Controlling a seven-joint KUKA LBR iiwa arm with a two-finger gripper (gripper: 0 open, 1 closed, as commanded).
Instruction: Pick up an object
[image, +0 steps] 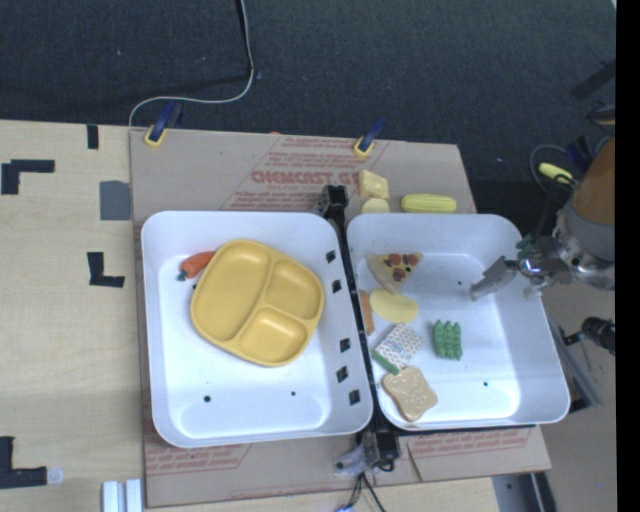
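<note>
A: Looking down from the fixed camera, what sits in the left bin (160, 330)?

B: A yellow plate (258, 301) with three compartments, lying flat. An orange carrot (196, 264) pokes out from under its upper-left edge.

A: And the right bin (520, 400)?

B: A pizza slice (393, 267) near the top left. Just below it a yellow lemon (394, 306), then a checkered cracker (399, 346), then a toast (410, 392) at the bottom. A green piece (447, 339) lies to the right of the cracker, apart from it.

A: Where is the arm (590, 225)?

B: It reaches in from the right, over the right bin's right rim. The pincer (490, 280) points left and down, over the bare floor in the bin's upper right part. It is well apart from the pizza and the green piece.

A: Is it clenched?

B: I cannot tell. Nothing visible sits in it.

A: Anything outside the bins?

B: On the worktop (60, 300) above the right bin lie a corn cob (428, 204) and a pale yellow block (373, 185).
</note>
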